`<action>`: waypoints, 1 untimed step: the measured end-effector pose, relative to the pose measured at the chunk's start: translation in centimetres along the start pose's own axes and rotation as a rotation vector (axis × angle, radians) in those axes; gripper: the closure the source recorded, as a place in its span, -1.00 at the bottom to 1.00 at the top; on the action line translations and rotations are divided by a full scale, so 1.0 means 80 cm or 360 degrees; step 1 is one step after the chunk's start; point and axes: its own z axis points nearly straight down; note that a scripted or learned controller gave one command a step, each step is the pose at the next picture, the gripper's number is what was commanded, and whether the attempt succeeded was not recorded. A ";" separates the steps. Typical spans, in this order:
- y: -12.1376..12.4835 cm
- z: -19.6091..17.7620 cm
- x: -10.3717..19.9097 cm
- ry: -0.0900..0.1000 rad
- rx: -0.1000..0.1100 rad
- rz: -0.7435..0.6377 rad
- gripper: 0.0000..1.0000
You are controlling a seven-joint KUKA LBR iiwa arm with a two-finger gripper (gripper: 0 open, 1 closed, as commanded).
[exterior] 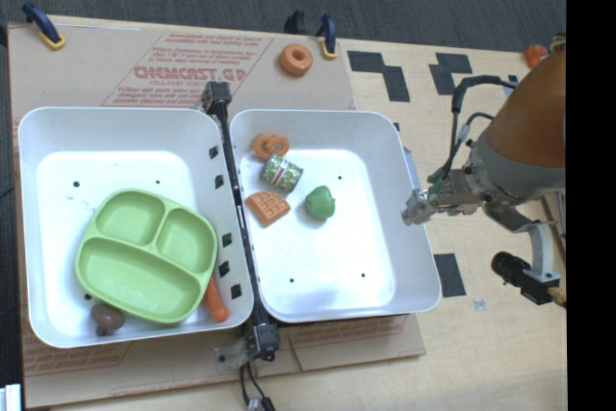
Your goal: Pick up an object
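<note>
— Farthest left of the jaws (416, 207)? Brown lump (108, 318) and carrot (216, 301), half tucked under green tray (146, 255).
— Nearer? Waffle (269, 207), green toy (320, 202).
— Jaws' opening? Too small, cannot tell; arm cut off.

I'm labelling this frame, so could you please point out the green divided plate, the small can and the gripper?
green divided plate (123, 267): camera view, large bottom compartment.
small can (281, 172): camera view, its side.
gripper (412, 208): camera view, fingertip end.
</note>
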 end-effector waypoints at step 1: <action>-0.003 0.026 0.000 0.0004 0.0006 0.0017 1.00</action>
